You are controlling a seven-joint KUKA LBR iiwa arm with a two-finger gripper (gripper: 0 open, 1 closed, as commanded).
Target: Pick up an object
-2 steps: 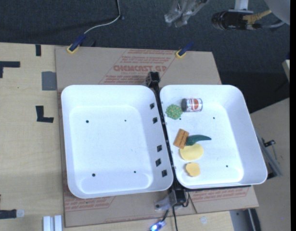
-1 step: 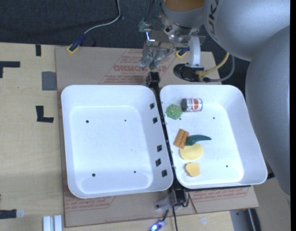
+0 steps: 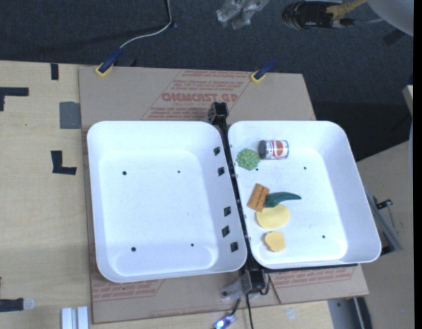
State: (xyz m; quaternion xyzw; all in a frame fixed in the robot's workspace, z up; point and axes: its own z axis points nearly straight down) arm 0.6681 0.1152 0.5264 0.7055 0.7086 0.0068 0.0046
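In the right bin, near the divider, lie a small can, a green clump, an orange block, a dark green piece and two yellow pieces. The left bin adjoins it. The gripper hangs blurred beyond the bench.

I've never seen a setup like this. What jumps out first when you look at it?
Two shallow white bins sit side by side on a cardboard sheet. The right bin holds a cluster of small things near its left wall: a small can on its side, a green bumpy ball, a dark green pepper-like piece and yellow pieces. The gripper hangs blurred at the top, above the dark floor.
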